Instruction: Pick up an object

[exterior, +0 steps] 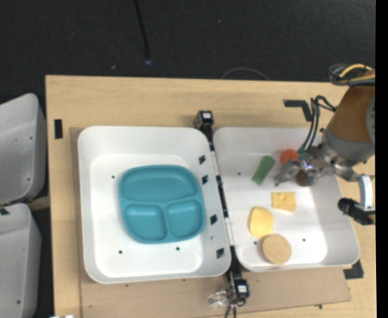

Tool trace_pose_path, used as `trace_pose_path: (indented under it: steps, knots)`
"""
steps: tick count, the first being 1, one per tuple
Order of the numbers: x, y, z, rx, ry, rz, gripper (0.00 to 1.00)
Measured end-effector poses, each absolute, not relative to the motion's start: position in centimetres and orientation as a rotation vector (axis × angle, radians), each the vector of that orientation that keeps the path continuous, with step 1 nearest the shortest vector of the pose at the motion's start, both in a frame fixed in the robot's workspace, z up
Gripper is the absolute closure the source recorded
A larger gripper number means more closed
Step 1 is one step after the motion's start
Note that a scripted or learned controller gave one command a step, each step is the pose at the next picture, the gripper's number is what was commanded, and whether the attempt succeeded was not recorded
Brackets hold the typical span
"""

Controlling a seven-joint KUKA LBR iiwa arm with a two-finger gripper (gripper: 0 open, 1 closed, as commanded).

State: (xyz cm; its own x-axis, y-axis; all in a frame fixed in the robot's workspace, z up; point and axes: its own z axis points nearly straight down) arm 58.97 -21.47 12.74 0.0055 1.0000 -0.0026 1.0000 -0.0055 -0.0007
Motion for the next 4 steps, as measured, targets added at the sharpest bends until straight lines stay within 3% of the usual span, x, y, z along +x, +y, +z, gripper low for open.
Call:
trace_pose_path:
  steps: [1,3,4]
  knots:
    - [59.1,-21.6,14.1,2.225,2.209,0.002,1.00]
    - [59.6,-22.6,24.3,2.213,2.219,0.005,1.00]
    - [60.0,-18.0,24.5,2.215,2.227,0.001,1.00]
